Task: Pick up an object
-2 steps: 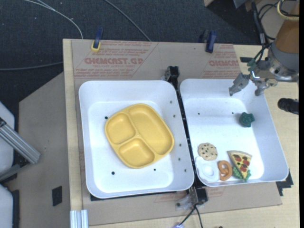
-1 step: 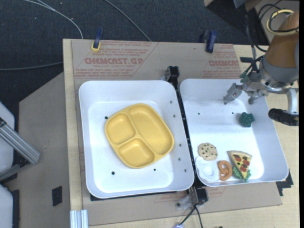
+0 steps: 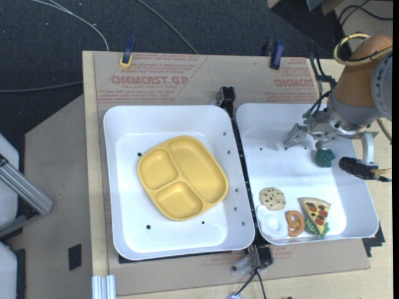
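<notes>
In the right bin, my gripper hangs over the far part of the floor, its fingers spread open with nothing between them. A small green toy lies just below the right finger, beside it and not gripped. Near the bin's front edge lie a chocolate-chip cookie, a pretzel, a pizza slice and a white rounded piece.
The left bin holds a yellow divided plate. A black divider with clamps runs between the bins. Bare floor shows in the right bin's far left part.
</notes>
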`<action>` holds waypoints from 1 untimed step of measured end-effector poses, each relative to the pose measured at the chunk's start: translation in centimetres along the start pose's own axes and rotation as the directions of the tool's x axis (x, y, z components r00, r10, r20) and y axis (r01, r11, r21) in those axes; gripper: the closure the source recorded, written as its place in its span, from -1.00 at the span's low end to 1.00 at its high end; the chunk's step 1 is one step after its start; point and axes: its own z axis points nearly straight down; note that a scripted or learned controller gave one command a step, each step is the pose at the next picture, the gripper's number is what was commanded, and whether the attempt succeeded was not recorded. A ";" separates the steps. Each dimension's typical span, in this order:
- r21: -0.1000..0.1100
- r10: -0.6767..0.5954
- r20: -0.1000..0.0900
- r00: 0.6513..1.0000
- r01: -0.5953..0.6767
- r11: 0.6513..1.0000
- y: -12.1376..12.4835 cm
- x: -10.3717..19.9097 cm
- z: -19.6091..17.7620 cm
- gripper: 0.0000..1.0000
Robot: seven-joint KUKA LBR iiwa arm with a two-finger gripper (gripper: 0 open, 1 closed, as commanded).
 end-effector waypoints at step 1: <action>-0.004 0.000 0.001 1.000 0.000 1.000 0.2 -0.1 -1.1 1.00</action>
